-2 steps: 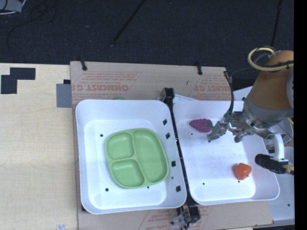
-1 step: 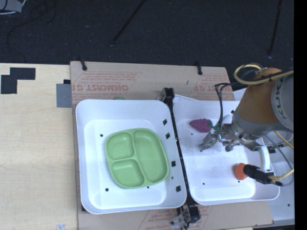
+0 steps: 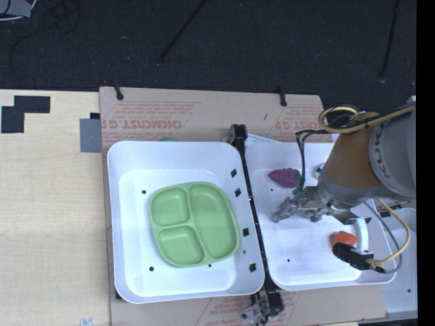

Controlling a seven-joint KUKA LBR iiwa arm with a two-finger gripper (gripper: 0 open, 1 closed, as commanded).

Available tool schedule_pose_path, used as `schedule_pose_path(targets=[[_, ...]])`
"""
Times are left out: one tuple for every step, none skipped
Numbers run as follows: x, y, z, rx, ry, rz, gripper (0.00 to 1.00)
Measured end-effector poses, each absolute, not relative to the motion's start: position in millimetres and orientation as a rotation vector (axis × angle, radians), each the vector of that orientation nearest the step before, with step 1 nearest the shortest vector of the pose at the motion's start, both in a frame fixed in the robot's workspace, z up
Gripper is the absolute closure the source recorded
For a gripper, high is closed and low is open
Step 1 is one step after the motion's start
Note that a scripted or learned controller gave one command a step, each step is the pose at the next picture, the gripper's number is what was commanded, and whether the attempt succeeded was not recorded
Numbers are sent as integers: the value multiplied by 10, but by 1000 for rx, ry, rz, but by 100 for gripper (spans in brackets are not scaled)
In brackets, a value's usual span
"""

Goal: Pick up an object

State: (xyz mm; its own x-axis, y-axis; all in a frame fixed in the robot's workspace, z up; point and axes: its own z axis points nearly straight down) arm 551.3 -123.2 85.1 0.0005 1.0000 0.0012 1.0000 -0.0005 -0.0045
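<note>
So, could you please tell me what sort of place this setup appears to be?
Most likely a robotics lab bench for pick-up trials: two white bins, left and right, sit on cardboard, a grey arm reaches over the right one, and cables trail across the dark floor behind.

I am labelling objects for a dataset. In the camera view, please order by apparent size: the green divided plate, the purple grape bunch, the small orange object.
Largest to smallest:
1. green divided plate, in the left bin
2. purple grape bunch, in the right bin
3. small orange object, partly hidden by a white part, so its rank after the grapes is unsure.
</note>
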Motion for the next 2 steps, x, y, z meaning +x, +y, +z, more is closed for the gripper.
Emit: schedule_pose_path(targets=[[5518,-1246,981,-2226,-2212,2,100],[5574,-1254,1597,-2222,-2223,-2,100]])
